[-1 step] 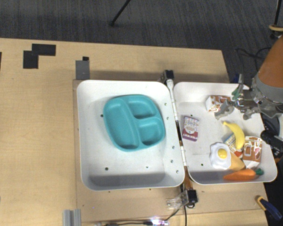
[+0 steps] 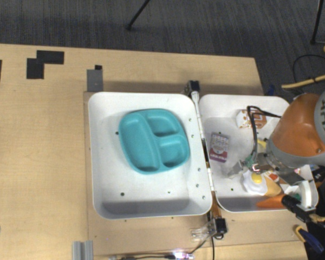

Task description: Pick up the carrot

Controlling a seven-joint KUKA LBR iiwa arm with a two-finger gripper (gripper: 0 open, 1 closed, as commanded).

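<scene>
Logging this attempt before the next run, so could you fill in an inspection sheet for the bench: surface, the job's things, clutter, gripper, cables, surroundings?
Surface: tan bench bearing two shallow white bins, left bin and right bin.
Job's things: carrot lies at the right bin's near edge, partly under the arm.
Clutter: teal divided plate in the left bin; small packet, white and yellow toy and a snack piece in the right bin.
Gripper: gripper low in the right bin, beside the toy; finger state unclear.
Cables: dark wire along the arm; cable at the bench front.
Surroundings: grey carpet, black tape marks.
</scene>
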